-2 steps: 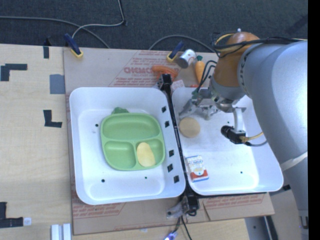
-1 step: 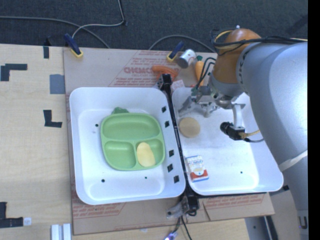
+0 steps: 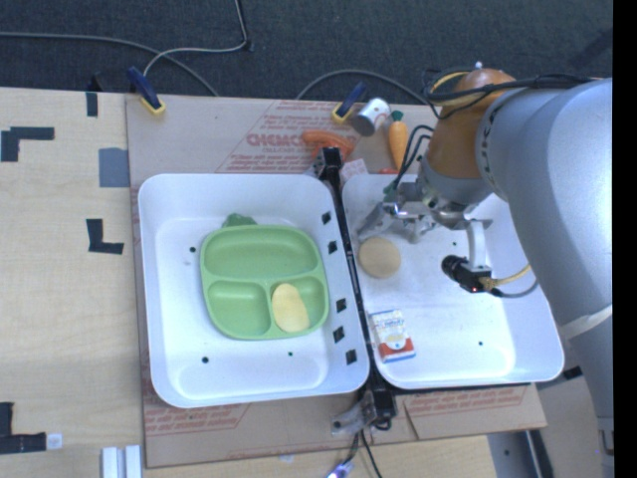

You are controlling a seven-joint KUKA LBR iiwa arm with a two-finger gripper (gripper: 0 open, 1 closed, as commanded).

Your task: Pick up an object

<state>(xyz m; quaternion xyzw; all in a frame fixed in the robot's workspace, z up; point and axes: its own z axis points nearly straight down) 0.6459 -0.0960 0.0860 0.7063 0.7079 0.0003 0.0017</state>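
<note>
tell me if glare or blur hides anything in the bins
In the camera view the lighting is even and soft; the white bins look bright but not washed out. The green divided plate, the yellow piece in it, the round tan object and the small carton all read clearly, slightly soft. The gripper area is cluttered and shadowed by the arm, so fine detail there is hard to make out.

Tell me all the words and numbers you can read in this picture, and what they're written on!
Red printing on the cardboard sheet under the bins: too blurred and turned around to read.
More red printing on the cardboard's front edge: too small to read.
The small carton in the right bin has a red and white label: too blurred to read.
No numbers can be read.
</note>
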